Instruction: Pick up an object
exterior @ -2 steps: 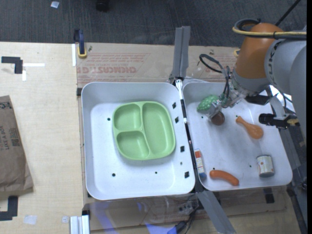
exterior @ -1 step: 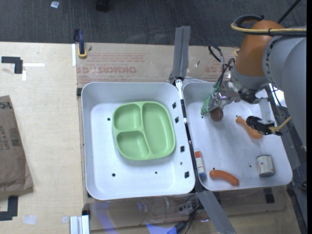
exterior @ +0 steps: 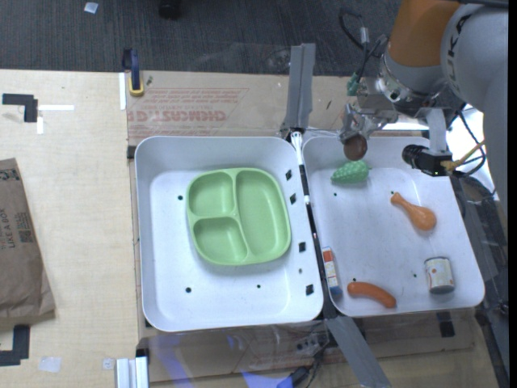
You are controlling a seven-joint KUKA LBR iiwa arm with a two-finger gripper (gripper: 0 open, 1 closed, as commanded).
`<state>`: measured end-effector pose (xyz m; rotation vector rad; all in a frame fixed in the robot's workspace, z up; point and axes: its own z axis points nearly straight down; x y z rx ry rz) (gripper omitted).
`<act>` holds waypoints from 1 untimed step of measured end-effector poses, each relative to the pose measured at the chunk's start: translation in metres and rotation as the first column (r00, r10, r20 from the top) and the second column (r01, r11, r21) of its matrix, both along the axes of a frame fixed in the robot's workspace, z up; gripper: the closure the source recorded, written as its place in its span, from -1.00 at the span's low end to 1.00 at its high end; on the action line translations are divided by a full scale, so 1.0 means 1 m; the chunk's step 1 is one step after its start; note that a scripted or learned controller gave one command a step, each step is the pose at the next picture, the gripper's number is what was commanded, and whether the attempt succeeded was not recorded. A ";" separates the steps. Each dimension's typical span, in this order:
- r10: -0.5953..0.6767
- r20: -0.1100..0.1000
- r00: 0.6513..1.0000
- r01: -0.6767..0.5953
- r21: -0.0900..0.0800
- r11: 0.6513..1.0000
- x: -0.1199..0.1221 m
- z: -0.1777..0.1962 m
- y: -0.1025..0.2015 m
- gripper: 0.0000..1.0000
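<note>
My pincer (exterior: 354, 140) hangs over the far edge of the right white bin (exterior: 464, 241), clenched on a small round brown object (exterior: 355, 147) just above a bumpy green toy (exterior: 350, 172). Further out in that bin lie an orange drumstick-shaped toy (exterior: 414, 212), a small silver can (exterior: 439, 275) and an orange sausage-shaped toy (exterior: 371, 293), while the left white bin (exterior: 157, 273) holds a pale green divided plastic tray (exterior: 238, 215). Both bins sit on a light wooden bench (exterior: 65, 217) with brown cardboard (exterior: 202, 111) behind them, and dark grey carpeted floor (exterior: 202, 14) lies beyond.
</note>
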<state>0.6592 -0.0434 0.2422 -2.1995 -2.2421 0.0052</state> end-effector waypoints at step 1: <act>0.003 -0.005 1.000 -0.003 -0.003 1.000 0.000 0.006 0.000 1.00</act>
